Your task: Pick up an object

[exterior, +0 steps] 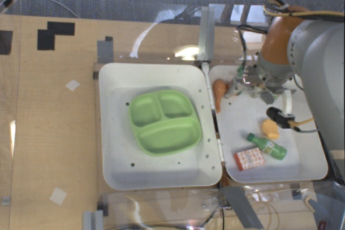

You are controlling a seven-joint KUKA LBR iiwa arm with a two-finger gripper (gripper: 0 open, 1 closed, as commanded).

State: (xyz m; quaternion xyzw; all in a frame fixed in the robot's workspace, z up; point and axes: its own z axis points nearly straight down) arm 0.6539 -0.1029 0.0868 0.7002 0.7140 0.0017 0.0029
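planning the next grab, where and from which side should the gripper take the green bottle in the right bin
Probably across the middle of the green bottle, from straight above. It lies flat and slanted in the right bin, so close across its narrow width; the red box sits close by its lower left.

We see a light green divided plate [164,122] in the left white bin [110,169]. In the right white bin [312,167] we note an orange carrot-like piece [219,91], a yellow lump [270,129], a green bottle [267,147] with a pale label, and a red-and-white patterned box [249,159]. The arm [310,56] is grey, banded orange.
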